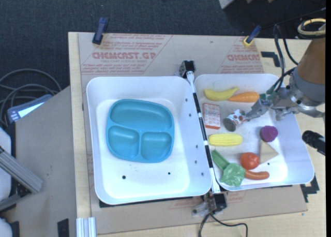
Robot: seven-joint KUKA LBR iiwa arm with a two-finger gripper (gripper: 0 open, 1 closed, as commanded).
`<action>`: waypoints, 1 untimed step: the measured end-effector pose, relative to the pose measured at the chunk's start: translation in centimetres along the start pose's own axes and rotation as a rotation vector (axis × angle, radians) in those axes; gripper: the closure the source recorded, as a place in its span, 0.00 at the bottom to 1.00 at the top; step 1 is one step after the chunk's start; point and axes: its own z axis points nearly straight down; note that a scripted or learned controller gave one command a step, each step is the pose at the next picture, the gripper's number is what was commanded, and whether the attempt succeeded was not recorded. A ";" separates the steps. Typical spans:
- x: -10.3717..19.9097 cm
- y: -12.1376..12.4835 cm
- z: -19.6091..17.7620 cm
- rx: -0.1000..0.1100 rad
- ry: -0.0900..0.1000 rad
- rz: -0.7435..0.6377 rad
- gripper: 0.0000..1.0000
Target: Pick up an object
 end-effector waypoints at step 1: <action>-6.9 -1.7 4.0 0.002 0.000 0.001 0.00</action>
